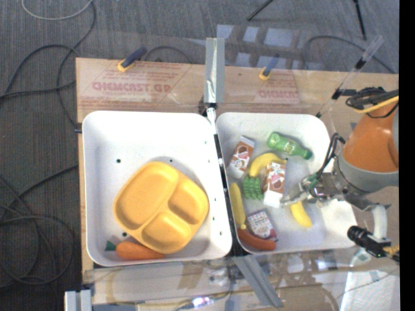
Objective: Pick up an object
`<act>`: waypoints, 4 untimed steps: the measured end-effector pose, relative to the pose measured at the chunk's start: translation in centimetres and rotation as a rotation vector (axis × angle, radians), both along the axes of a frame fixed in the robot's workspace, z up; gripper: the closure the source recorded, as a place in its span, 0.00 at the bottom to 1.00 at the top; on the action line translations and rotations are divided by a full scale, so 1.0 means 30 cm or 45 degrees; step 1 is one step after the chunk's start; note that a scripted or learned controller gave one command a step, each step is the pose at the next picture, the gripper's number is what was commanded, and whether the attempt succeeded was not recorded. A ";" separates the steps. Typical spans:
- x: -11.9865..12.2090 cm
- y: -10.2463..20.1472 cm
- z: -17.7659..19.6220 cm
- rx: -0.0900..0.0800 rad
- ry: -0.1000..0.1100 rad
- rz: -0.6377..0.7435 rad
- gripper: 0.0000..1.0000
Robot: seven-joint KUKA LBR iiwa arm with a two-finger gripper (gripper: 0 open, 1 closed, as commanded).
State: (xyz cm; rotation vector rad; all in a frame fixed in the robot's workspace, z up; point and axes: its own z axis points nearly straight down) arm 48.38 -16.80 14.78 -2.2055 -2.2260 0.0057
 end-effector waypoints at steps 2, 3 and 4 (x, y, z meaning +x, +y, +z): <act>-0.001 0.213 0.293 -0.006 -0.005 -0.145 1.00; -0.002 0.213 0.293 -0.006 -0.005 -0.145 0.00; 0.281 0.187 -0.160 -0.012 -0.011 -0.397 0.00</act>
